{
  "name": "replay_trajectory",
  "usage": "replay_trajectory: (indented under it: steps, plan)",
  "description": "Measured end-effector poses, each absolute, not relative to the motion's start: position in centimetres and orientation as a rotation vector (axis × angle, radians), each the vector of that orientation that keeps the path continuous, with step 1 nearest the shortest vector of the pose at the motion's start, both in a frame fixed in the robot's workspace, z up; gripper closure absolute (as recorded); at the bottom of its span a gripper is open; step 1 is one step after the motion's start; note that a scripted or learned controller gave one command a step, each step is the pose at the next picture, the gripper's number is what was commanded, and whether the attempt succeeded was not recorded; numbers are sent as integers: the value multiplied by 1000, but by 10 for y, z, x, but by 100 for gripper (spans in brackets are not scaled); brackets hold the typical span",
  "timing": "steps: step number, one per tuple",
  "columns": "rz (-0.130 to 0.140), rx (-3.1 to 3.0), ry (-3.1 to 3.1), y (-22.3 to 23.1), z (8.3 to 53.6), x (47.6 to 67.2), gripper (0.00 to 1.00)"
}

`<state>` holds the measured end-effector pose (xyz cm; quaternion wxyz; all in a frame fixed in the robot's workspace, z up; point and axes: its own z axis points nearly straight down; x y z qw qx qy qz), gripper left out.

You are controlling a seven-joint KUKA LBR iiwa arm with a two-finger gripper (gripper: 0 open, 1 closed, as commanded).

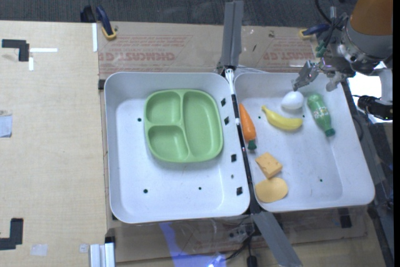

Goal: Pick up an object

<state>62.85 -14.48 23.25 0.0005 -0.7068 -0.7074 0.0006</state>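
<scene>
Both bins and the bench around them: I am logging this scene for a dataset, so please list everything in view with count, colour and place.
Divided plate: one, light green, middle of the left bin.
Carrot: one, orange with green end, left edge of the right bin.
Banana: one, yellow, upper middle of the right bin.
Egg-shaped object: one, white, touching the banana's upper side.
Bottle: one, green, right of the egg-shaped object.
Cheese wedge: one, yellow-orange, lower left of the right bin.
Flat chip-like piece: one, yellow, just below the cheese wedge.
Bins: two, white, side by side.
Clamp: one, blue and yellow, bench's back edge.
Arm: one, grey and orange, upper right.
Pincer: one, metallic, above the egg-shaped object.
</scene>
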Motion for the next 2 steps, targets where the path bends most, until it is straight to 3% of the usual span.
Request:
replay_trajectory:
  steps: [1, 2]
  plan:
    - [3, -2200, -2241, -121, 114, 615, 0]
    - [2, -2177, -2264, -95, 92, 592, 0]
